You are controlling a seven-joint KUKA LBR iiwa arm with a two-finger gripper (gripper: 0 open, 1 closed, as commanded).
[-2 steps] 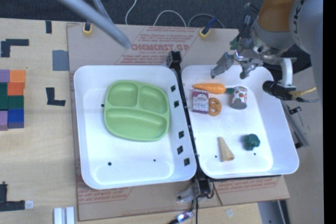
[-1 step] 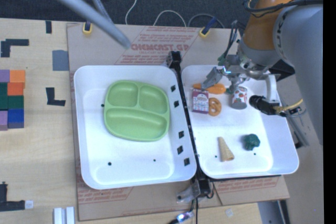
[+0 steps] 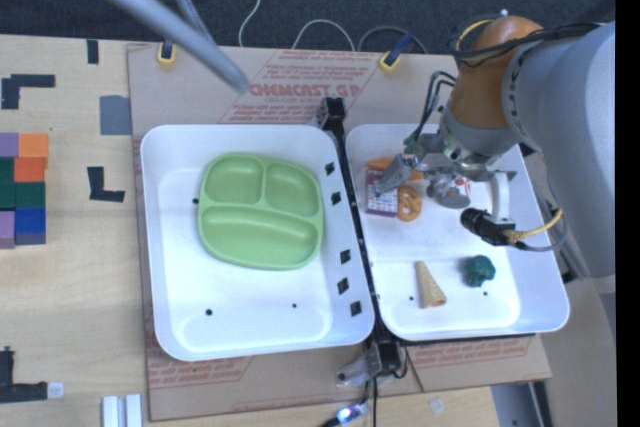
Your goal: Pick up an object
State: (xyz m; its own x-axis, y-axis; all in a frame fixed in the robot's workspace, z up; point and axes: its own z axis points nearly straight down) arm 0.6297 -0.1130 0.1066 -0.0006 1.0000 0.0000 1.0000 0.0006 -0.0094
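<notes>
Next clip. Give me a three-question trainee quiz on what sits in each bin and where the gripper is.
1. True or false: the green tray lies in the right bin.
2. Which thing lies nearest the cone in the right bin?
A. the green lump
B. the green tray
C. the orange ring
3. Fill in: the gripper is over the ____ bin.

Key: 1. false, it lies in the left bin. 2. A. 3. right.
</notes>
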